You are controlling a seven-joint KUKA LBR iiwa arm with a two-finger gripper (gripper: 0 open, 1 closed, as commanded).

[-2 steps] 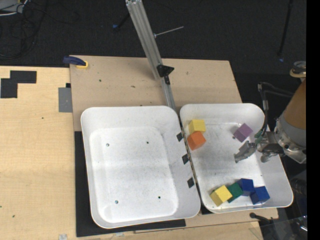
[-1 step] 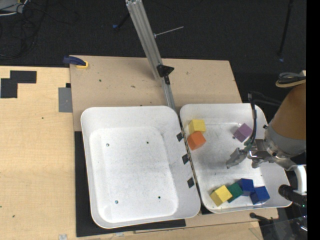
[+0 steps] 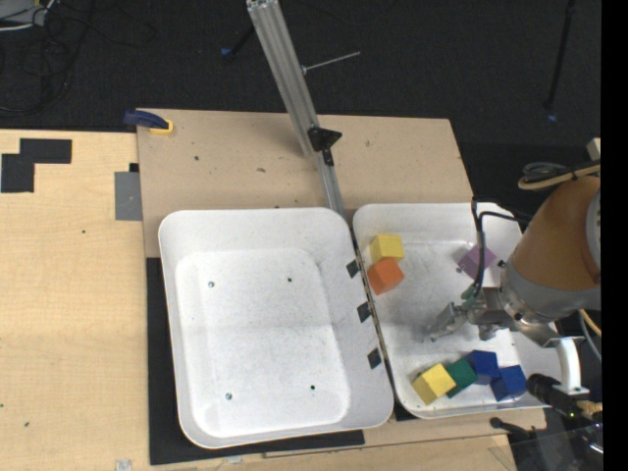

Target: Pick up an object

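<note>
Both bins white: left bin speckled w/ faint grey dust and a few dark dots; right bin plain white.

Rel. to right bin: yellow block and orange block at its left wall, yellow above orange in view. Pale purple block toward its right side. Near its lower edge, a 2nd yellow block, green block, two blue blocks.

Arm: orange band, grey below; gripper grey metal.

Bench left of bins: pale wood w/ black and grey patches. Board behind bins: tan. Silver rail w/ black clamp.
</note>
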